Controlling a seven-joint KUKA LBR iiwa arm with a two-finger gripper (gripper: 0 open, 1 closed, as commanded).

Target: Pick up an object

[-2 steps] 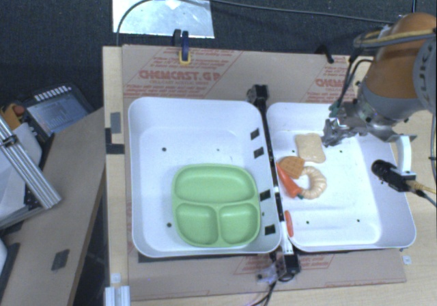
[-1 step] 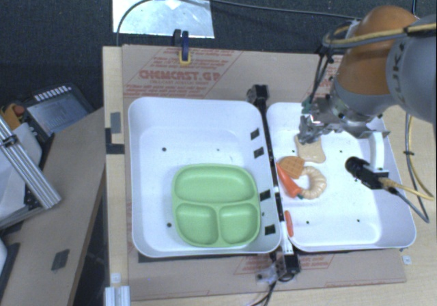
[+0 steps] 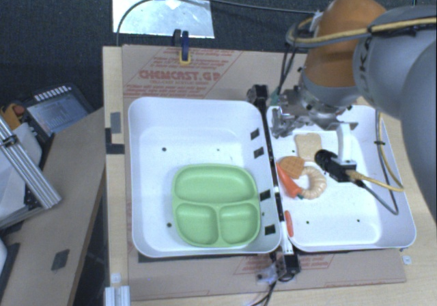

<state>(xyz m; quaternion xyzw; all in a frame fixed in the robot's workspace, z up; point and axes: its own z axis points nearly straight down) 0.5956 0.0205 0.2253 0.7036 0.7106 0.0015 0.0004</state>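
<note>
**White plastic right bin [image 3: 341,223] carries the loose pieces**

Your end effector [image 3: 281,122] hangs over the far left corner of the right bin, and you cannot tell whether it is wide or narrow. Just beside it lies a tan square slice [image 3: 308,142]. Toward the near edge, a round orange piece [image 3: 290,165] touches a pale beige ring [image 3: 317,187] and an orange-red stick [image 3: 288,187]. A small red piece [image 3: 289,223] sits by the dividing wall. The white plastic left bin [image 3: 184,127] holds a green three-compartment plastic plate [image 3: 215,205].
</note>
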